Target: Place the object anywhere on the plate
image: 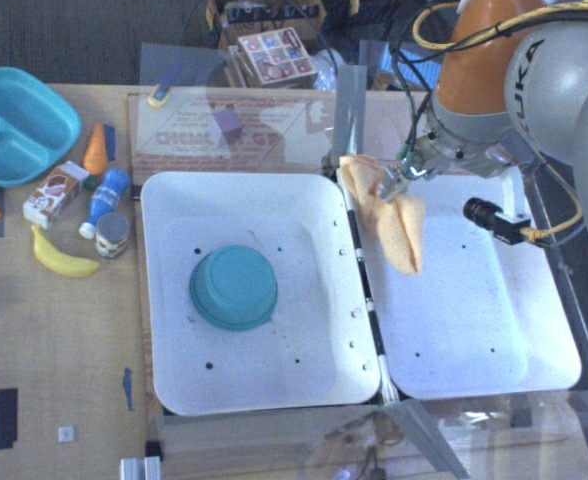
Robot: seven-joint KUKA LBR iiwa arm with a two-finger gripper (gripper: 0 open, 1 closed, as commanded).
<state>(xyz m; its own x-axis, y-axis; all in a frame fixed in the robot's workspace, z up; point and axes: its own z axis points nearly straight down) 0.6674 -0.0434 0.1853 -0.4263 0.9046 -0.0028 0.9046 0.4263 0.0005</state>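
A: What is the gripper (pixel 402 176) doing over the right bin (pixel 494 368)?

B: It hangs above the bin's far left corner with a yellow cloth (pixel 392 218) drooping from it. The cloth's top edge is bunched right at the fingertips, so the fingers look closed on that pinch of fabric, and the rest falls loose toward the bin floor.

A: Why hold it by one edge?

B: My guess is that a soft thing offers no firm side, so a pinch on a fold is the only grip going. Held that way it dangles and may swing or slip.

A: And the plate?

B: The blue plate (pixel 234 286) sits upside down near the middle of the left bin (pixel 174 368), well apart from the cloth, with the ridge between the bins lying in between.

A: So how far along is it?

B: I'd judge the lift is done and the carry across is yet to come. The cloth's low end needs to clear that ridge, and the drop should be centred, since a limp cloth can slide off a domed back
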